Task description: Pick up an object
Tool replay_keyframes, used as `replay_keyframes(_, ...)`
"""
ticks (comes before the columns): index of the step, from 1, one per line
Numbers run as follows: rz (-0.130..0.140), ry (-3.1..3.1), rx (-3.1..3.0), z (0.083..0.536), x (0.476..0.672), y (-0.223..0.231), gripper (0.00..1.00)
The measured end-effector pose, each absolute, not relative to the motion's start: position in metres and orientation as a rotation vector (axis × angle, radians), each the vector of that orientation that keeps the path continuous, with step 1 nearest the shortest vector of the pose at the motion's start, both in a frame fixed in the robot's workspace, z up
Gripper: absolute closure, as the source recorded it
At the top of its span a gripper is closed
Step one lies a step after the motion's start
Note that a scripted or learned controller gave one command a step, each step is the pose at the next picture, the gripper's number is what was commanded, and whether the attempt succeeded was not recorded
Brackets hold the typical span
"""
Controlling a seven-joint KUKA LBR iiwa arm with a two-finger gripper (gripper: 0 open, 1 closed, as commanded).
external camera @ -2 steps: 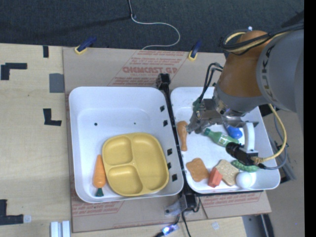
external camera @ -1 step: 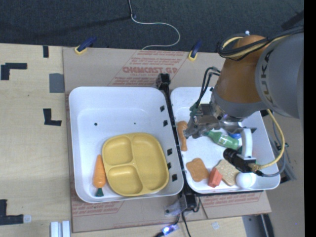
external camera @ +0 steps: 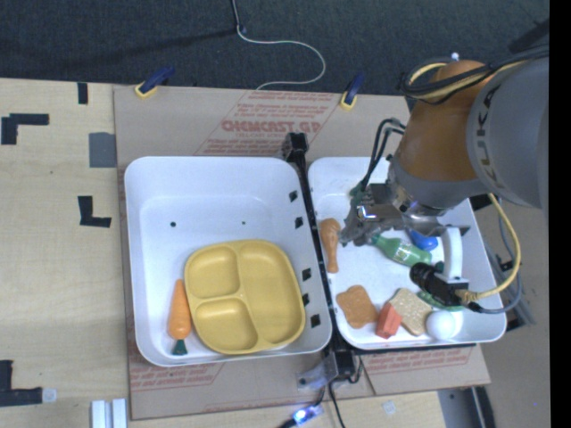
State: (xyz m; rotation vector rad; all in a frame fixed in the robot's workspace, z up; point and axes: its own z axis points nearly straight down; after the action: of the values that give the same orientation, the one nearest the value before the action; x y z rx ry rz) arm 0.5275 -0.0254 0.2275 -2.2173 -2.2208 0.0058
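My gripper (external camera: pixel 366 224) hangs low in the right bin (external camera: pixel 332 175), its dark fingers just right of a tan bread-like stick (external camera: pixel 330 242) by the divider. A green bottle (external camera: pixel 401 250) with a blue cap (external camera: pixel 423 240) lies just right of the fingers, partly under the wrist. Nearer the front lie a brown cookie-like piece (external camera: pixel 356 304), a red wedge (external camera: pixel 388 321), a cracker (external camera: pixel 412 308) and a white egg (external camera: pixel 443 325). I see nothing between the fingers.
The left bin (external camera: pixel 152 194) holds a yellow divided plate (external camera: pixel 244 294) and an orange carrot (external camera: pixel 179 314) along its left side. A white bar (external camera: pixel 453 252) lies at the right bin's right side. Cables loop around the arm's wrist.
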Motion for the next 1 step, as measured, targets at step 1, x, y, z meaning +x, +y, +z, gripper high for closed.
replay_keyframes(1, 0.009, -2.221, -2.216, 0.2119, 0.5232, -0.0144, 1.0)
